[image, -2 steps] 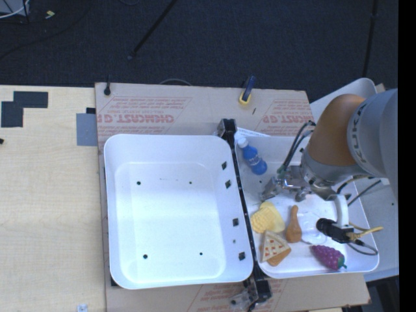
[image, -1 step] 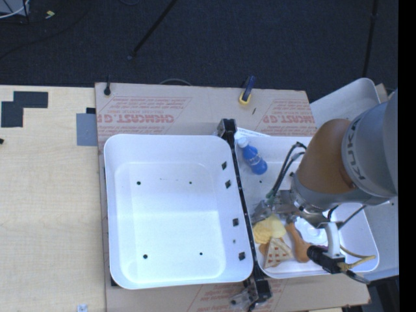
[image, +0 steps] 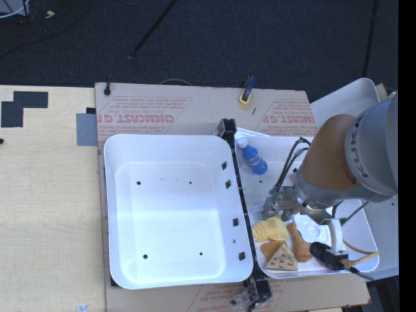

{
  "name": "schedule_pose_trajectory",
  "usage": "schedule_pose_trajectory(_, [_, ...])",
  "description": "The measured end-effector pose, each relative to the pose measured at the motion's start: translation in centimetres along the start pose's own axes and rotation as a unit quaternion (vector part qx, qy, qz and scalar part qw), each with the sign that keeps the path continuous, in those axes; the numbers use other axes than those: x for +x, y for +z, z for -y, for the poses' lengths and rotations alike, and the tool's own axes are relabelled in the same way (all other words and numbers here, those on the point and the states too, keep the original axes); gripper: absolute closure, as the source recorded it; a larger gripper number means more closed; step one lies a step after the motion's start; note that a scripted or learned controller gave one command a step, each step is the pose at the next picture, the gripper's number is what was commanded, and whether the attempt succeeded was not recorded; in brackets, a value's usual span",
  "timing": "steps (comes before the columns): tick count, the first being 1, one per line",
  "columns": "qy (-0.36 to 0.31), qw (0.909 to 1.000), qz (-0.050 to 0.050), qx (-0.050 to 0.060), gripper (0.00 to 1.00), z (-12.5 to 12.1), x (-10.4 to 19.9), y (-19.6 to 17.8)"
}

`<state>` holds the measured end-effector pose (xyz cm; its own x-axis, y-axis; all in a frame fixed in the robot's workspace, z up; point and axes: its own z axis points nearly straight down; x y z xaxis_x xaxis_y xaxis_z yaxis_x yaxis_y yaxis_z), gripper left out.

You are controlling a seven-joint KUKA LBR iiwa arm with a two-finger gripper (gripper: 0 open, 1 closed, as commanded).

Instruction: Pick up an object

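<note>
The arm (image: 351, 161) leans low over the right bin (image: 370, 239), its gripper (image: 278, 207) set just above the yellow toy (image: 272, 229) among the clutter, presumably lining up a grab, though I cannot tell its grip.

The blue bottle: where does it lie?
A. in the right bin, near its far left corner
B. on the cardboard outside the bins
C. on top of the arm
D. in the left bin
A: the blue bottle lies inside the right bin, close to its far left corner.
</note>
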<state>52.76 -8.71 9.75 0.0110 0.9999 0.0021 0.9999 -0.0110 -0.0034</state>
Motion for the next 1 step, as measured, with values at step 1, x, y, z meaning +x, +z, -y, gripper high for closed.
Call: schedule_pose_trajectory(1, [-0.009, 0.9999, 0.0, -0.007, 1.0, -6.79, 6.3, -9.65])
